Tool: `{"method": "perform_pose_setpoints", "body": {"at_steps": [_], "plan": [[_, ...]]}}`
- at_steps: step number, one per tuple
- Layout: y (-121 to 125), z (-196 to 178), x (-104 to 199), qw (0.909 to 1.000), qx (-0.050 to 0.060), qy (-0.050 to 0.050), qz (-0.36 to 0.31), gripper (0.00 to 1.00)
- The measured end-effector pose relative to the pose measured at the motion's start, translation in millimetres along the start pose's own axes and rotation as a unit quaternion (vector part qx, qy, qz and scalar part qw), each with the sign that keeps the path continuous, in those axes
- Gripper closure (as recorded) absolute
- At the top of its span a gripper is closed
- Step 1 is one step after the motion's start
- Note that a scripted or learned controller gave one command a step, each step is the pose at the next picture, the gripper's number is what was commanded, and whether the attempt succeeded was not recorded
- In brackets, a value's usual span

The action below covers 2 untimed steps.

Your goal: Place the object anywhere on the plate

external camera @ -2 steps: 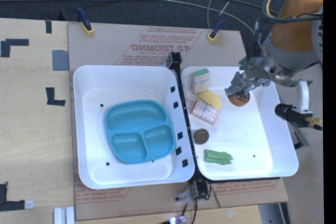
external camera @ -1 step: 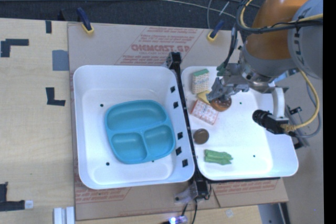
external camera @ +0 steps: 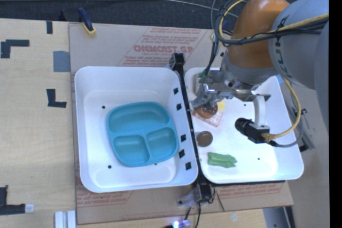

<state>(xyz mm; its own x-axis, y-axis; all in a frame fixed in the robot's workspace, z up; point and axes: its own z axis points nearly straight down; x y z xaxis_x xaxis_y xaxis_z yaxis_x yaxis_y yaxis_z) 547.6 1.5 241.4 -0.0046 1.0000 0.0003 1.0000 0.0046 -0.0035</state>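
A light blue plate [external camera: 142,133] with three compartments lies in the left bin [external camera: 91,88]. In the right bin [external camera: 283,163] my gripper [external camera: 205,100] hangs low near the bin's left wall, right over a small orange and white item [external camera: 209,113] with a yellow bit beside it. The wrist hides the finger gap. A brown round piece [external camera: 204,139] lies just below that item. A green pea pod shaped object [external camera: 222,159] lies nearer the front of the same bin.
A black divider rail [external camera: 184,115] runs between the two bins. The arm's grey body and orange band [external camera: 259,24] cover the right bin's back part. Cables loop above the arm. A black cylinder [external camera: 250,130] sticks out beside the wrist.
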Motion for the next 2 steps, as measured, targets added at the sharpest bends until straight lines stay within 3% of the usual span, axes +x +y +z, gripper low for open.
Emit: {"method": "perform_pose_setpoints", "body": {"at_steps": [2], "plan": [[-13,19,105,1.0,0.0,0.0,-0.001,1.0]]}}
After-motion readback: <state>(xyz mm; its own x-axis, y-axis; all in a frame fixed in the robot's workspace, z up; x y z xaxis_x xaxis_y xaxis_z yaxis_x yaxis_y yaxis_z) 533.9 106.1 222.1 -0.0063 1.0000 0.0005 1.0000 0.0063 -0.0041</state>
